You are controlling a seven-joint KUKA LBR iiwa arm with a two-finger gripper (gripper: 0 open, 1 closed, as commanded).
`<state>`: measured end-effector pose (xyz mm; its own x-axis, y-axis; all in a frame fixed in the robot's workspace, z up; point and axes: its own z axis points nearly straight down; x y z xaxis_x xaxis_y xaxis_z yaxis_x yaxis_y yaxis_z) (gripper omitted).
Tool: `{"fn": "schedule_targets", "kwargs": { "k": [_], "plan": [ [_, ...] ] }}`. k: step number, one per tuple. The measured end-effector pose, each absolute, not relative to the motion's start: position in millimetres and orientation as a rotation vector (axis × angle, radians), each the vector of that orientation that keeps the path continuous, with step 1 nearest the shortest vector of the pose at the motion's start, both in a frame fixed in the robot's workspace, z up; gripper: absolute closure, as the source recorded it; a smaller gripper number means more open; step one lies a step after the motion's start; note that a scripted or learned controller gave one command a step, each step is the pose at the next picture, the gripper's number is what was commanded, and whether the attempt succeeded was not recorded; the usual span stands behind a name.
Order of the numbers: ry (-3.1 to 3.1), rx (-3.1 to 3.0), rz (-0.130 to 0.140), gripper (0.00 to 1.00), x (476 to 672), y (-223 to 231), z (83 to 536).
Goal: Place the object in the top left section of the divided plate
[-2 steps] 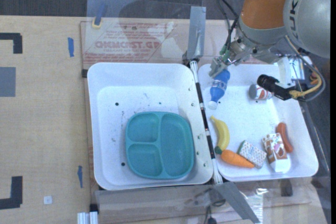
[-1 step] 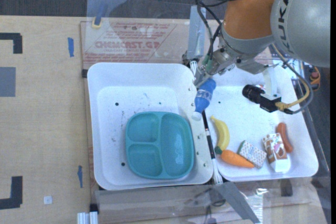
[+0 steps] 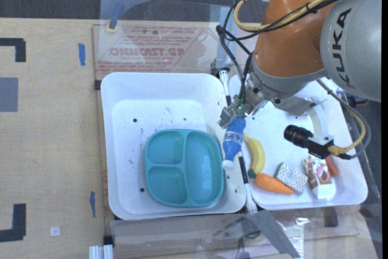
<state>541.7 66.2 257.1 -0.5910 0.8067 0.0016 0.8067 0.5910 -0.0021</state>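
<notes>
carrot [image 3: 274,183]: nearest you, right bin, tapered, smooth.
plate [image 3: 183,168]: teal plastic, three sections, rounded, left bin; target section at its 10 o'clock.
banana [image 3: 257,154]: curved, soft.
bottle [image 3: 232,141]: blue-capped, clear, likely light, slippery, crushable; at plate's 2 o'clock, on the bins' shared rim. Hold mid-body.
gripper [image 3: 233,112]: at bottle's 12 o'clock; you can't tell its state.

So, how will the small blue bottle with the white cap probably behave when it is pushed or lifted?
The small blue bottle with the white cap lies on its side across the white bins' shared rim, so it may roll or slide. It looks rigid and light. Smooth plastic might slip in the claw.
</notes>
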Motion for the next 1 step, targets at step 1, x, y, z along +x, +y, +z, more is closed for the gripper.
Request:
{"fn": "schedule_targets", "kwargs": {
  "k": [1],
  "plan": [
    [-2.873,-1.266,0.001,1.0,548.1,143.2,198.3]
  ]
}}
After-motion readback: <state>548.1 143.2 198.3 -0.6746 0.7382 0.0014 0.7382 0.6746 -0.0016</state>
